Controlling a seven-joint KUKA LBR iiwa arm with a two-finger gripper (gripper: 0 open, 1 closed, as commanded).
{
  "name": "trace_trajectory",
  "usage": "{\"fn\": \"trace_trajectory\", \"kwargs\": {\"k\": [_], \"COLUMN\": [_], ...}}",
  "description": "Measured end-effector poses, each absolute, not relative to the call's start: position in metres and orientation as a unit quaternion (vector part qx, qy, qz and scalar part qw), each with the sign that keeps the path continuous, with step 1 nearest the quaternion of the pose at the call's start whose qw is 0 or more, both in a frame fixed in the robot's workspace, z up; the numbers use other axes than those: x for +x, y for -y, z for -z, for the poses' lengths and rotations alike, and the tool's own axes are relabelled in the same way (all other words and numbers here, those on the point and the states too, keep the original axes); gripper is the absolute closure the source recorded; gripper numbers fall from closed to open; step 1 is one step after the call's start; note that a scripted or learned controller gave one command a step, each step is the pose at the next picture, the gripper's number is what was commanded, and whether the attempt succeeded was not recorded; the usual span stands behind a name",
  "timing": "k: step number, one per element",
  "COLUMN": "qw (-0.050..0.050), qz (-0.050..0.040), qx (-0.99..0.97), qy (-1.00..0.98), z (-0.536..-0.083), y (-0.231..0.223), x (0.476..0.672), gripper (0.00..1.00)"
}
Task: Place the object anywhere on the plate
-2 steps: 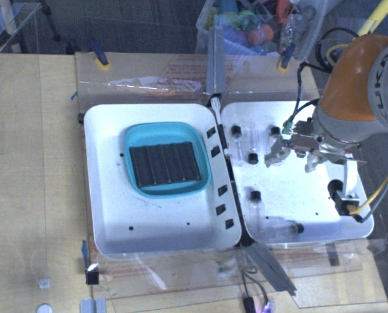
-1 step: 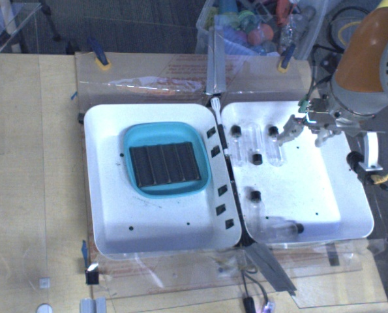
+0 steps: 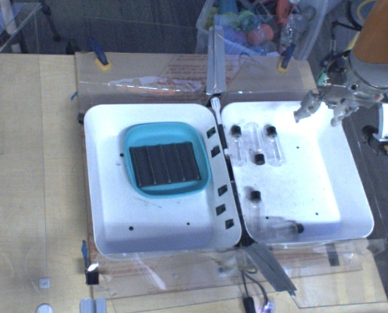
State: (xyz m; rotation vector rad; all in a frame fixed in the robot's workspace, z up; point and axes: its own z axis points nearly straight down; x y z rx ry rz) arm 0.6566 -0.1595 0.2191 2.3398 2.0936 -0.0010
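The task looks barely begun; the hand (image 3: pixel 324 107) hovers over the far right corner of the right bin (image 3: pixel 337 175), its fingers spread and pinching nothing. The things to be moved — several clear vials with black caps (image 3: pixel 259 145) — lie in that bin's left half, one more by its near edge; which is meant I cannot tell. The blue plate (image 3: pixel 130 142), bearing a dark ridged block (image 3: pixel 165 164), sits mid left bin (image 3: pixel 109 214); grasp, carry and release all remain.
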Motion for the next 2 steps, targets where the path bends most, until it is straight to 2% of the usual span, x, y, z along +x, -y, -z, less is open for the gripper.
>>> {"fn": "trace_trajectory", "kwargs": {"k": [1, 2], "qw": [0.002, 0.002], "qz": [0.0000, 0.0001], "qx": [0.731, 0.745], "qy": [-0.683, -0.667], "z": [-0.2552, -0.2516], "y": [0.2021, 0.2120], "x": [0.6672, 0.6676], "gripper": [0.00, 0.00]}}
